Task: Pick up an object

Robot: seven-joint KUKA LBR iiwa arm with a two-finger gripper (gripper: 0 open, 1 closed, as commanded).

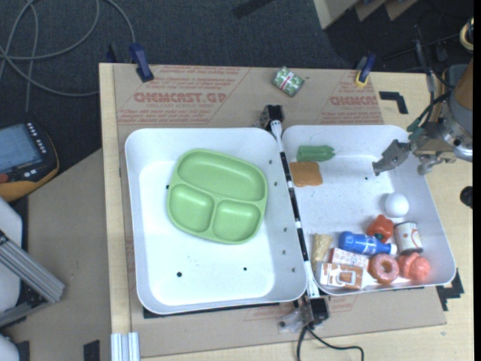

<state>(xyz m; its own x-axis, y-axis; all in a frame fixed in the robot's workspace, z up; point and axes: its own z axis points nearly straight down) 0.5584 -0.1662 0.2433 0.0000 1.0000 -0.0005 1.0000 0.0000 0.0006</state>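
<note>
The gripper [406, 159] hangs over the far right edge of the right bin [353, 138], its two dark fingers spread well apart with nothing between them, one finger [391, 157] reaching in over the bare white floor and touching no object. This bin is a shallow white tray with rounded corners and a faintly speckled floor. Near its far left corner lies a flat, elongated green piece [315, 153], and just beside it toward the near side a tan, roughly square item [307, 174] with a matte, bread-like surface. A smooth white ball [395, 204] sits alone near the middle right. Along the near edge is a tight cluster: a blue bottle-shaped thing [361, 242] lying on its side, a glossy red-orange rounded piece [381, 226], a small can [407, 237] with a white and dark red label, an orange ring [386, 268] like a doughnut, a reddish lumpy piece [415, 266], a printed flat carton [344, 268], and a grainy tan strip [322, 247]. The left bin [143, 201] carries a pale green plastic plate [217, 195] divided into three rounded compartments. On the cardboard-covered bench [195, 96], beyond the bins, rests a small green and white wrapped object [288, 81].
</note>
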